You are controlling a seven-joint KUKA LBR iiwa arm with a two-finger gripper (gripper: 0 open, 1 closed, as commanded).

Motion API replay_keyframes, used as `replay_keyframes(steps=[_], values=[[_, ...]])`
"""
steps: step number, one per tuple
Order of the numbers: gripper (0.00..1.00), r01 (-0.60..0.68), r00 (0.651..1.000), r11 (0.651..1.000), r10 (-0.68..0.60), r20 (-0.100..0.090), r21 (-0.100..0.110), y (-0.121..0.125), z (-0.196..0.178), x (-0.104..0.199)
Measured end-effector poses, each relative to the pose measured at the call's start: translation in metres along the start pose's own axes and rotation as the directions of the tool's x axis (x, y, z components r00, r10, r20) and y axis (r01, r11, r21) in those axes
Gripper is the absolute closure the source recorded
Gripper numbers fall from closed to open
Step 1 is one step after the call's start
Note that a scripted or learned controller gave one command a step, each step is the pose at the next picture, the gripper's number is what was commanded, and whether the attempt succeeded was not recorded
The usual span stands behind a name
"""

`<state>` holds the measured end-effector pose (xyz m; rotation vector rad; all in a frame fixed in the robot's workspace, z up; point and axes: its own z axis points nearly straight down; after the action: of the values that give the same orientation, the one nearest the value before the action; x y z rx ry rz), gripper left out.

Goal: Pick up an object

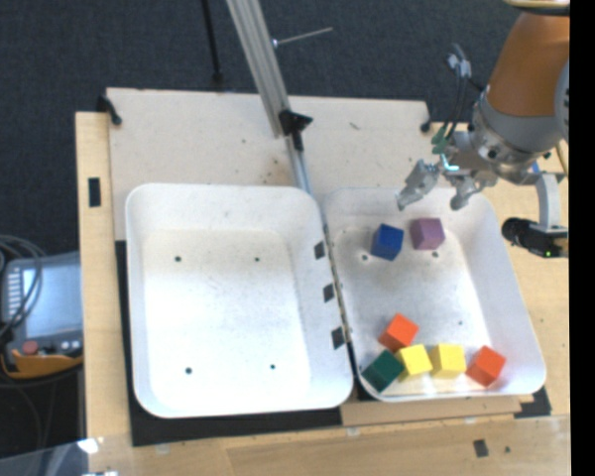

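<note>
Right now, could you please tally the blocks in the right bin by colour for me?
Blue block: 1
Purple block: 1
Orange blocks: 2
Yellow blocks: 2
Green block: 1
Total: 7 blocks, all in the right bin.

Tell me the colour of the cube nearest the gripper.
Purple: the cube just below the gripper, clearest in the camera view.

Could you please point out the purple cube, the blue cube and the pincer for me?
purple cube (427,233): camera view, its top face.
blue cube (386,241): camera view, its top face.
pincer (437,192): camera view, midway between its fingertips.
</note>
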<state>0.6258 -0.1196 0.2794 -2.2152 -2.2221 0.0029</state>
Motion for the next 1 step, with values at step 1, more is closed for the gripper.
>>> replay_keyframes(steps=[1], values=[[0.0,0.0,1.0,1.0,0.0,0.001,-0.005,0.0007,-0.0029,0.0]])
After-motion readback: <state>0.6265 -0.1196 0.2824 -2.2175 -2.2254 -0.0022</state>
